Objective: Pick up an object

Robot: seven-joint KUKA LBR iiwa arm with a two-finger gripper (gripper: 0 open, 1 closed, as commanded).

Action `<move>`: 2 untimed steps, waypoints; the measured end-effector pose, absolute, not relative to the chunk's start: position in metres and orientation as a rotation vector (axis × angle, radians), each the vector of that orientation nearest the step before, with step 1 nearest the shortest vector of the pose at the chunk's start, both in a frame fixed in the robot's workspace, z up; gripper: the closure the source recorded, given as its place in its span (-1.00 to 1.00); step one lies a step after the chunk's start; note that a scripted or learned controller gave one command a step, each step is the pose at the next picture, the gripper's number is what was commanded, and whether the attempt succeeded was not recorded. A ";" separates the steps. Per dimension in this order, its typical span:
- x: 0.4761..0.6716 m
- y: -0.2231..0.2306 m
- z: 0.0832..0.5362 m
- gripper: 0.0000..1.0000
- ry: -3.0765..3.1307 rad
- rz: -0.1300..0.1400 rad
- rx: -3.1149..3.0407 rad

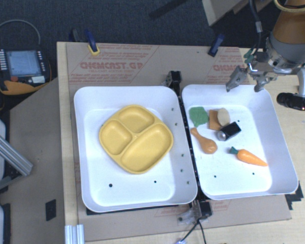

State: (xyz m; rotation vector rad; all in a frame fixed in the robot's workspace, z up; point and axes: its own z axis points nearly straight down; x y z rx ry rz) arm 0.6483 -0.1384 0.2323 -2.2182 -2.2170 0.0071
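Two-finger gripper (pixel 247 81) being held open, empty, over right white bin (pixel 274 136) far rim. Orange plastic carrot (pixel 250 157) lying nearward, mid-bin, long axis running left-right, slightly slanted.

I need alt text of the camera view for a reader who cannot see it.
A robot arm's open claw hovers at the far rim of the right white bin, which holds a carrot, a green piece and other small items. The left bin holds a yellow divided plate.
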 end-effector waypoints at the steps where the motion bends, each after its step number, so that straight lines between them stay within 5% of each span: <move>1: 0.650 -0.138 0.236 -1.00 -2.222 0.001 -2.221; 2: 0.644 -0.139 0.177 -1.00 -2.220 0.002 -2.220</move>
